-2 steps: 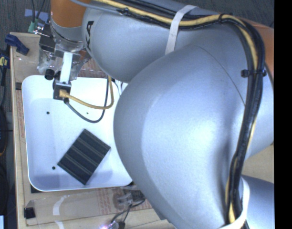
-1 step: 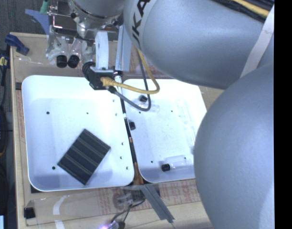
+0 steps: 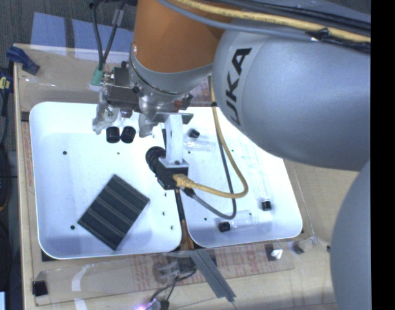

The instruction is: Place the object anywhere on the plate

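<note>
The camera view looks down on a wooden bench (image 3: pixel 30 95) with two shallow white bins side by side. The left white bin (image 3: pixel 55 173) has one thing in it: a flat dark grey plate with ridges (image 3: pixel 113 210), a square turned like a diamond, lying near the front of that bin. The right white bin (image 3: pixel 275 205) has a few small black bits on its floor, too small to name. One big grey robot arm (image 3: pixel 294 70) comes in from the right, with a wide orange band (image 3: pixel 172 31) above its wrist. The letters "UKA" can be read in black on the grey part. One yellow cable and one black cable hang from the arm over the right bin. The silver metal jaws (image 3: pixel 120 123) hang over the back part of the left bin, pointing down, with two small black round tips under them. I cannot tell if the jaws are wide or narrow, or if they hold anything. The plate lies in front of the jaws, well apart from them.
</note>
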Motion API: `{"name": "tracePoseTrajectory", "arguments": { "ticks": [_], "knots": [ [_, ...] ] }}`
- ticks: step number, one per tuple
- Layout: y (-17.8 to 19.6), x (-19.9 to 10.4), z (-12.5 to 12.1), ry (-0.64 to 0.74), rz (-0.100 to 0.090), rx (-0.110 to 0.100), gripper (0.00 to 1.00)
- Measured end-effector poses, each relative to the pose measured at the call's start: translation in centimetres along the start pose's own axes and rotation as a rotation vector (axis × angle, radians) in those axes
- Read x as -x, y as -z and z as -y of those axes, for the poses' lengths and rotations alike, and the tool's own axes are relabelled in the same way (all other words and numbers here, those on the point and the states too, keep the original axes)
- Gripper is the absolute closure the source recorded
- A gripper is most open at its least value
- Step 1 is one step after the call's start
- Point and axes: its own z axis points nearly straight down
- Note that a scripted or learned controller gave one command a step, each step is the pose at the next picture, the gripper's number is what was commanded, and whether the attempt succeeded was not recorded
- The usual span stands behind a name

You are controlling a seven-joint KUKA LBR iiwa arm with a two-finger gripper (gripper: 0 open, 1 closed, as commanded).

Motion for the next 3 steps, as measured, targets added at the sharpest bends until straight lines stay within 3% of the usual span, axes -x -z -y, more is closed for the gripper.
{"name": "tracePoseTrajectory", "arguments": {
  "ticks": [1,2,3],
  "knots": [
    [-12.9,-4.4,5.3,-0.153,0.003,-0.001,1.00],
    [-13.8,1.8,4.5,-0.134,0.001,0.000,1.00],
    [-29.8,-4.0,-0.4,-0.379,0.001,0.000,1.00]
  ]
}}
